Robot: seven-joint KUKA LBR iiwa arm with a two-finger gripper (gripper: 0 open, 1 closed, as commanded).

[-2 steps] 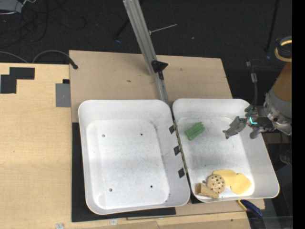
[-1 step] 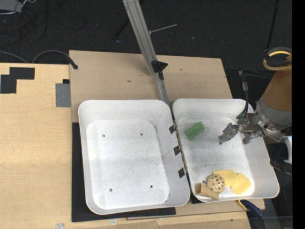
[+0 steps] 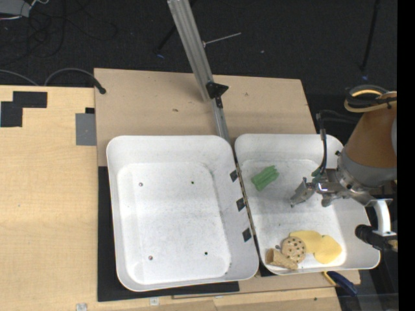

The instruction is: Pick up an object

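Observation:
In the right bin point(image 3: 285, 148) lie a green ridged block point(image 3: 264, 177) near the upper left, a brown perforated cookie-like disc point(image 3: 293, 246), a tan wedge point(image 3: 280, 258) beside it, and two yellow flat pieces point(image 3: 319, 246) at the bin's lower end. My gripper point(image 3: 312, 194) hangs over the middle right of this bin, right of the green block and above the yellow pieces. Its fingers point(image 3: 299, 195) are spread apart with nothing between them.
The left bin point(image 3: 130, 173) sits beside the right one, joined by black clips point(image 3: 238, 203). A slanted metal rail point(image 3: 194, 50) rises from behind the bins. The arm's orange band point(image 3: 373, 135) stands at the right edge. A wooden bench surface lies to the left.

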